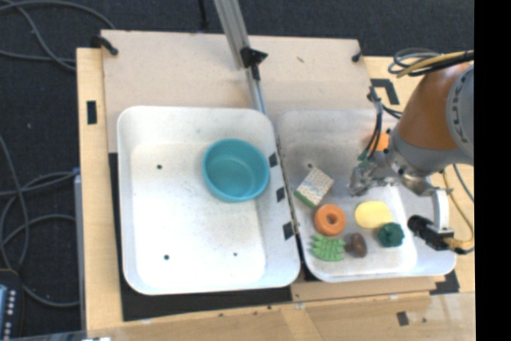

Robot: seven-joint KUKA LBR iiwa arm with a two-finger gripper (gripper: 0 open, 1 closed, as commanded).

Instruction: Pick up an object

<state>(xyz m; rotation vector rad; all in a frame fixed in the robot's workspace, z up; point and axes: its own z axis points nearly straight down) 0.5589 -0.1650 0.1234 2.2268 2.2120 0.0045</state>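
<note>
- Two white bins sit side by side on the bench [335, 311]: the left bin [144, 251] and the right bin [319, 132].
- One teal bowl [235, 169] lies upright in the left bin, toward its upper right part, well apart from everything else.
- Several small things crowd the lower half of the right bin: a pale checkered block [314, 186], an orange ring [329, 220], a yellow lump [373, 214], a green ridged piece [326, 248], a brown lump [356, 245] and a dark green lump [390, 235].
- The ring sits just below the block; the green ridged piece and brown lump lie beside each other under the ring.
- The arm [435, 120] reaches in from the right over the right bin.
- The claw [361, 181] hangs low above the yellow lump, between the block and the bin's right side; whether it is clenched or released I cannot tell.
- A small orange thing [378, 142] shows beside the arm's left edge.
- A slanted metal pole [227, 0] rises from behind the bins.
</note>
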